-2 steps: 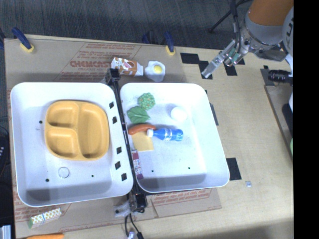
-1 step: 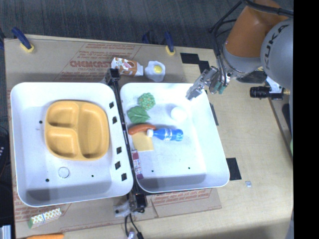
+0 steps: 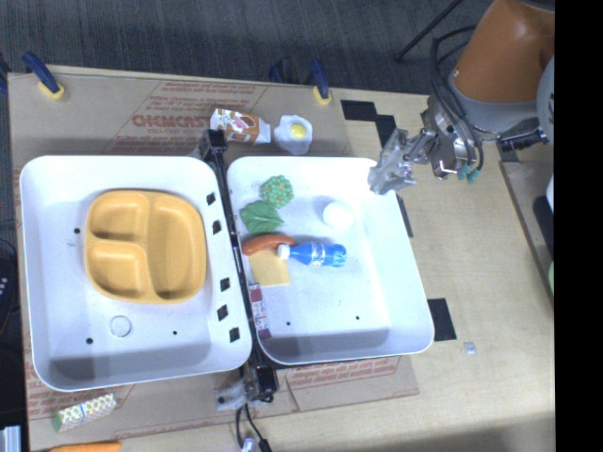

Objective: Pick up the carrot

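I see the carrot [image 3: 266, 244] well left of and below my pincer [image 3: 384, 179], whose grip state I cannot tell.

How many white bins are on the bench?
2. The left bin holds a yellow divided plate. The right bin, touching it along the middle, holds the small food toys, with the carrot near its left wall.

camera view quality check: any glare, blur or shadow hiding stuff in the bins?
Camera view: soft overall, slightly low-res; gripper blurred at the right bin rim; mild glare on the bin floor; carrot and blue bottle readable, edges fuzzy; yellow tray evenly lit.
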